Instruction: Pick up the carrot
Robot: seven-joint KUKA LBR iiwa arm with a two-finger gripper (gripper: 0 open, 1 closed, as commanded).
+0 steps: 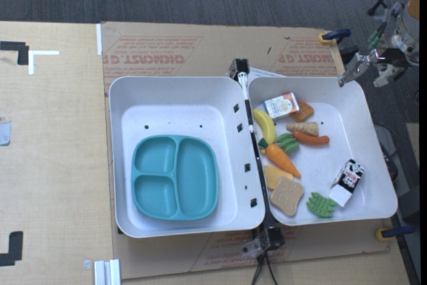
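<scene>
Over the right bin, camera view: field notes, all places taken from the carrot.
Carrot [282,159]: lies in the right bin [365,110], near its left wall, orange body aslant with the green top up-left.
Close neighbours: banana [264,125] just above-left; green pod [288,141] touching its top end; sausage [311,138] to the upper right; cheese wedge [274,176] and bread slice [287,196] just below.
Further off: juice carton [281,105] above; milk carton [347,181] and green leafy piece [322,205] well to the lower right.
Left bin [119,143]: teal divided plate [175,177] inside, far left of the carrot.
Pincer [373,70]: up and well to the right of the carrot, outside the bin's far right corner, above the table [47,143]; touching nothing, nothing between its fingers; I cannot tell how far open at this size.
Step in hand: by my reading, approach not yet begun; carrot untouched.
Next move calls for: travel down-left over the bin, then descent square across the carrot's body, minding the crowding pod and cheese.
</scene>
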